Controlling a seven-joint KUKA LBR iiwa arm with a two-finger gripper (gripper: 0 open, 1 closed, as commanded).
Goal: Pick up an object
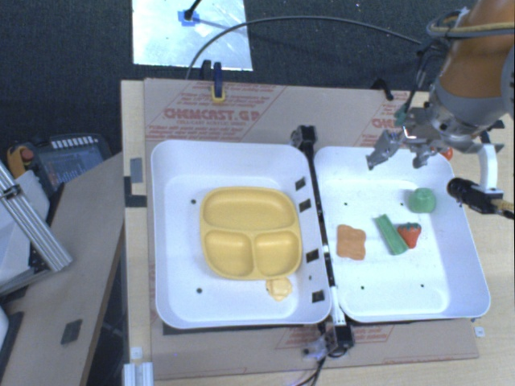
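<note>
While the jaws (400, 153) hang spread over the right bin (463, 296), cardboard (241, 107) covers the table (129, 135) amid dark carpet (64, 47).

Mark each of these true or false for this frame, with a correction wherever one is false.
1. The yellow divided tray lies in the left bin. True.
2. The gripper holds the orange piece. False: it hangs above the right bin's far edge with nothing between its fingers.
3. The green round piece sits in the right bin. True.
4. The green stick lies in the tray. False: it lies in the right bin, beside the red piece.
</note>
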